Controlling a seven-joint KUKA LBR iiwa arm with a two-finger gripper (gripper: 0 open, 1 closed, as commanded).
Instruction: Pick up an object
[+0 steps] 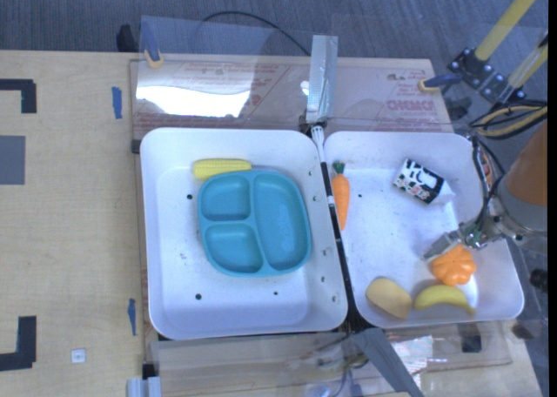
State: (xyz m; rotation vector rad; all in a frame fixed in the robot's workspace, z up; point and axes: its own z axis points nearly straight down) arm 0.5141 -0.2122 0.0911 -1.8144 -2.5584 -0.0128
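The right bin (383,212) holds an orange carrot (340,199) along its left wall and a black-and-white patterned box (418,181) near the back. An orange pepper-like toy (453,267), a tan potato (388,297) and a yellow banana-like piece (444,299) lie at the front right. My gripper (461,243) reaches in from the right and hangs just above the back edge of the orange toy, close to it or touching it. I see nothing lifted off the bin floor.
The left bin (165,256) bears a blue divided plate (255,222) with a yellow corn cob (222,167) behind it. A ridge (329,212) separates the bins. Cables and a yellow bar (513,12) stand at the back right.
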